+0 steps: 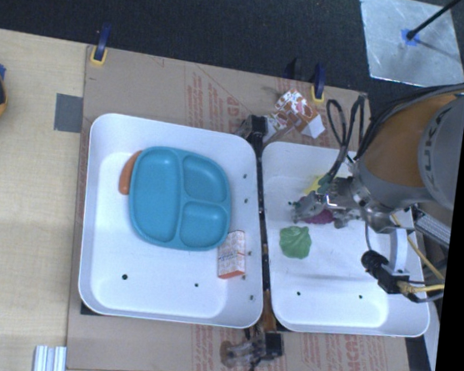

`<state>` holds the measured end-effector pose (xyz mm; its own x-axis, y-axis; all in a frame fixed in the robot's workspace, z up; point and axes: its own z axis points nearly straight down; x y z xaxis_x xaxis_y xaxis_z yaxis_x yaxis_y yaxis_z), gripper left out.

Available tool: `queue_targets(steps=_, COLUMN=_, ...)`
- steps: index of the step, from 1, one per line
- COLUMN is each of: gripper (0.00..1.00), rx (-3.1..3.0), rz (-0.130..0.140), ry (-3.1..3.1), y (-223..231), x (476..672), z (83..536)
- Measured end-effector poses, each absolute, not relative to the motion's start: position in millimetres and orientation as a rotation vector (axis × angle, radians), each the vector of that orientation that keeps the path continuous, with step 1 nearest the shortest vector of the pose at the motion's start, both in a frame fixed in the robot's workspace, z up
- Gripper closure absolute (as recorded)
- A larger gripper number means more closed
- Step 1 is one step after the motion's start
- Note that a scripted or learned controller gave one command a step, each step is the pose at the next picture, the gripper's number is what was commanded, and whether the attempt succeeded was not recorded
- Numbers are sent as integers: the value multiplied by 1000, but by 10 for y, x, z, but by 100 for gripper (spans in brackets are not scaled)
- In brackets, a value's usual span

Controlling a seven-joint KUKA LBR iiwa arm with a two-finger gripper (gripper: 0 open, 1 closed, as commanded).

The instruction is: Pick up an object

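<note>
The hand (312,205) hung low in the right bin (342,316), near its middle toward the left wall; whether it was wide or narrow could not be told. A purple object (322,218) lay just beside it, a green leafy piece (296,241) slightly nearer the front edge. In the left bin (159,298) sat a blue divided plate (181,199), an orange item (126,174) under its left rim, and a small packet (233,254) at the right wall. Likely risks: closing between the two pieces and catching neither, or nudging them aside.
</note>
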<state>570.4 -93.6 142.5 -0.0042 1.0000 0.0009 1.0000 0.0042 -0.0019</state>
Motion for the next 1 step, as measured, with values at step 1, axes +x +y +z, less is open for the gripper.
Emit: queue_targets(steps=1, gripper=100, rx=-2214, rz=2, ry=-2225, y=-369, x=6251, z=1921)
